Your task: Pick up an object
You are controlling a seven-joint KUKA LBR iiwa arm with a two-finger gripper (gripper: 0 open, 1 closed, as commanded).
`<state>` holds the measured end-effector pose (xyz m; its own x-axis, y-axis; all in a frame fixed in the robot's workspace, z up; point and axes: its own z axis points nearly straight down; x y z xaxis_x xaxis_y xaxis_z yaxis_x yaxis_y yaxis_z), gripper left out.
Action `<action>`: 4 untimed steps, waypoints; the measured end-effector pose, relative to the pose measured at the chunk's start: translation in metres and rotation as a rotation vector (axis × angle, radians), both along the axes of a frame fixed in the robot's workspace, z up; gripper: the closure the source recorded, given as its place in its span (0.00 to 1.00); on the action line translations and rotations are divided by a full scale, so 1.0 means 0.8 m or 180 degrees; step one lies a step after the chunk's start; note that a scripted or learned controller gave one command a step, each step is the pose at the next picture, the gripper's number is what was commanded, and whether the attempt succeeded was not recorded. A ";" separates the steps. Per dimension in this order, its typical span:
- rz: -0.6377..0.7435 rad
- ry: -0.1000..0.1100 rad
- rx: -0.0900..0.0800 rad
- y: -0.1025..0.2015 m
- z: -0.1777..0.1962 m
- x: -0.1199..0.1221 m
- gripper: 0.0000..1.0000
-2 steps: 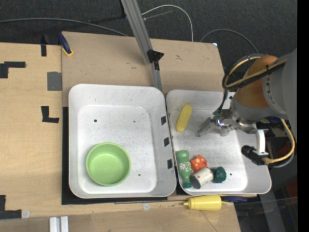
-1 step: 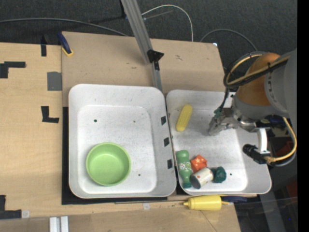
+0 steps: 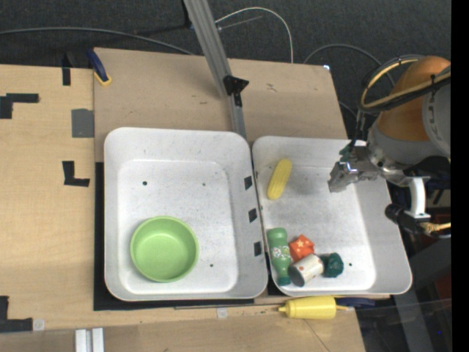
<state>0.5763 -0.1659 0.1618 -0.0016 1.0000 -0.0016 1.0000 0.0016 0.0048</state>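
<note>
The arm is cut off at the frame's right edge; the small dark-green thing at lower right is too small to identify.

You're looking at a robotics lab. Left of the pincer, a taped plywood bench carries two shallow white plastic bins; behind them, loose black cables cross dark carpet.

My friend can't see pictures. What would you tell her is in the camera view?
A robot arm's end effector hangs over the right white bin, which holds a yellow corn cob and a cluster of small toys near its front edge. The left white bin holds a green bowl, and a yellow bottle lies on the bench in front.
</note>
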 end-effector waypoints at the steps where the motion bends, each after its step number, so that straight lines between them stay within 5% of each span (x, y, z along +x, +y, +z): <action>1: -0.0002 -0.0001 -0.0002 -0.007 0.077 -0.003 1.00; 2: 0.0000 0.0000 -0.0001 -0.007 0.143 -0.002 1.00; 4: 0.0018 0.0023 0.0009 0.130 0.113 0.012 1.00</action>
